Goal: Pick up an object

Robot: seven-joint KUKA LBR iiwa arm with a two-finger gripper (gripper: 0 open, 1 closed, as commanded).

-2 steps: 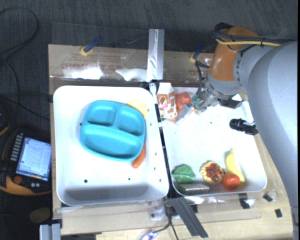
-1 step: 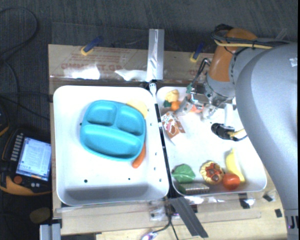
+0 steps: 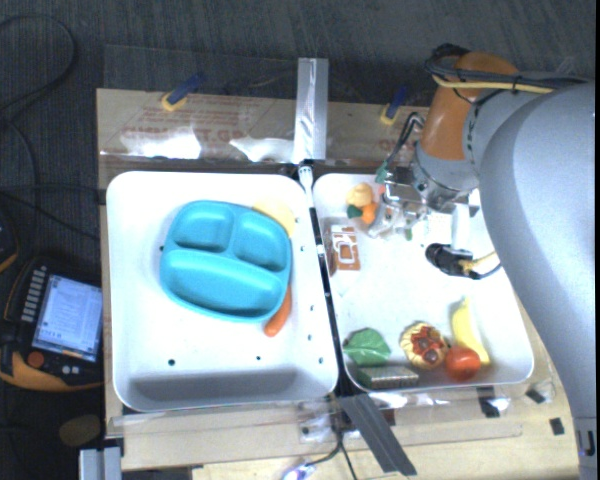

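The gripper [image 3: 392, 216] hung low over the far part of the right bin [image 3: 412, 278], its metal fingers pointed down toward the bin floor; whether they were spread or closed could not be told from this slanted view, and nothing was seen between them. Just to its left, near the bin's far corner, lay a small orange and yellow toy [image 3: 360, 200], close beside the fingers though contact could not be judged. A little nearer the camera, against the divider, sat a small white and orange box [image 3: 344, 246]. Along the near edge of the same bin lay a green leafy piece [image 3: 366, 346], a round brown and red toy [image 3: 424, 343], a red tomato [image 3: 462, 363] and a yellow banana [image 3: 468, 328], all well apart from the gripper. A dark flat piece [image 3: 388, 377] lay by the near rim. In the left bin [image 3: 140, 358] a blue divided tray [image 3: 228, 258] rested upside up, with an orange carrot [image 3: 279, 316] tucked against its near right edge.
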